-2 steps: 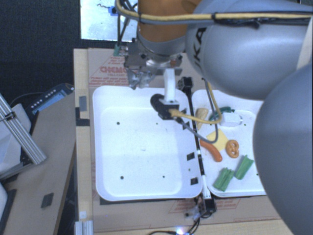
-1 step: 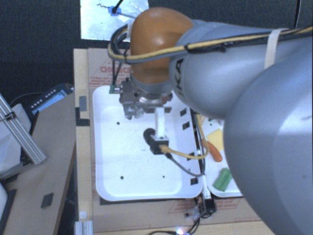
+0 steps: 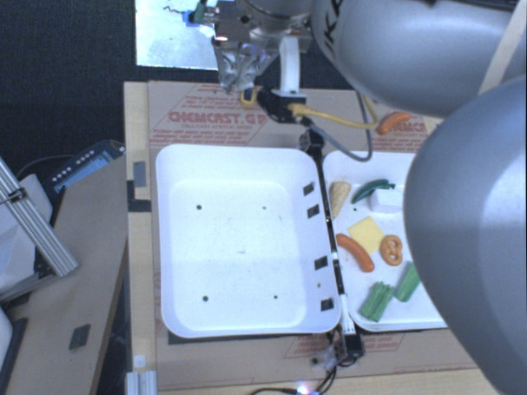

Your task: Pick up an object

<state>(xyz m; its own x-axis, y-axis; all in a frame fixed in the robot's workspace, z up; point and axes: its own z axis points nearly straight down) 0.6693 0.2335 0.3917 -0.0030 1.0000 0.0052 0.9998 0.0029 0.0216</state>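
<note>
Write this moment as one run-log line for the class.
tool: above bench, beyond left bin | grasp: nothing seen held | right bin: sausage, cheese, pretzel, green pieces | status: pick not done

Loads of room on the left side: the left bin is bare floor wall to wall, so a straight drop goes anywhere in it. The right bin is the crowded one, with a hot dog, cheese block, pretzel, green pepper and two green stalks lying close together. The big grey arm hangs over that bin's right part and blocks it. The black divider strip with its clips runs between the bins.
</note>
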